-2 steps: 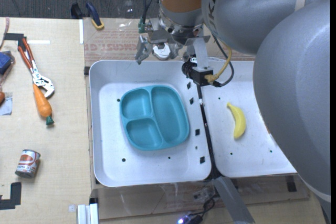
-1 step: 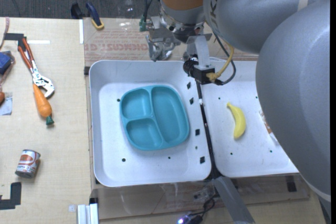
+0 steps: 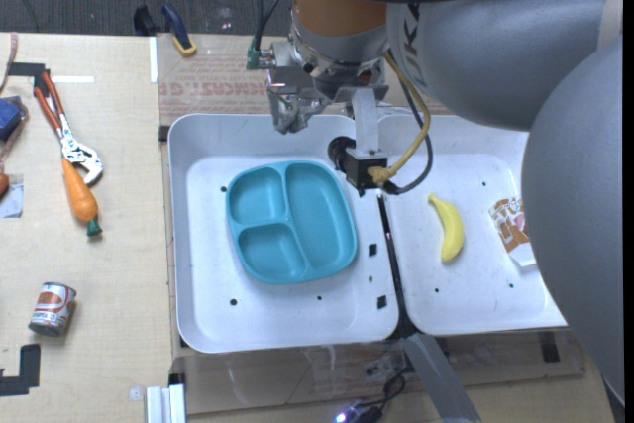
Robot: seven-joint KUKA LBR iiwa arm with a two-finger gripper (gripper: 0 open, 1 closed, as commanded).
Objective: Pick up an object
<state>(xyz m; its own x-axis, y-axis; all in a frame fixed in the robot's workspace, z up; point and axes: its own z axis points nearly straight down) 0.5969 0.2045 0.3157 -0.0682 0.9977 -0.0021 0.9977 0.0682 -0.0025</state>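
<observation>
Bench, far left: wrench point(image 3: 69, 139), carrot point(image 3: 81, 196) and a small can point(image 3: 51, 307) lie on the wood, outside both bins.

Left bin point(image 3: 198, 312): one blue divided plate point(image 3: 292, 221), flat, roughly centred, three compartments, nothing in them.

My gripper point(image 3: 289, 119) hangs over the back rim of the left bin, just beyond the plate's far edge. Nothing is between the tips; whether they are spread or closed I cannot tell from this angle.

Right bin point(image 3: 485, 312): banana point(image 3: 448, 227) lying loose near the middle, a small snack packet point(image 3: 513, 229) near the right wall, partly behind my arm.

Step in hand, as I judge it: approach, no grasp made. Nearest candidate is the plate. Next move calls for coming forward and down onto its far rim, one finger each side of the lip. A flat plate offers little else to pinch; slip is the likely failure.
</observation>
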